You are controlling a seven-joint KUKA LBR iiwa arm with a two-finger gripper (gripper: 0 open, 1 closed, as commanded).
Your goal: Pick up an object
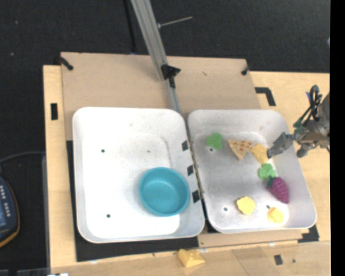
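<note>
- My gripper (288,145) sits at the right edge of the frame, over the upper right of the right bin (230,119).
- My two fingers (279,144) stand apart, one dark finger slanting down-left to the yellow piece (260,152), the other near the bin's right rim. Nothing is between them.
- The finger tip looks to touch or nearly touch the yellow piece; I cannot tell which.
- Just left of that piece lies a tan wedge (240,148), touching it or nearly so.
- A green lump (214,141) lies further left, in the bin's upper left.
- Below my fingers is a smaller green piece (267,171), with a purple grape bunch (279,189) just beneath it, the two touching.
- In the lower part of the bin are a yellow blob (245,205) and, to its right, a small yellow bit (275,214) near the rim.
- The left bin (103,131) holds a blue bowl (164,191), upright, in its lower right.
- A yellow wedge (190,258) lies on the bench (54,154) below the bins, at the bottom of the frame.
- A grey pole (149,30) slants down from the top centre to the gap between the bins.
</note>
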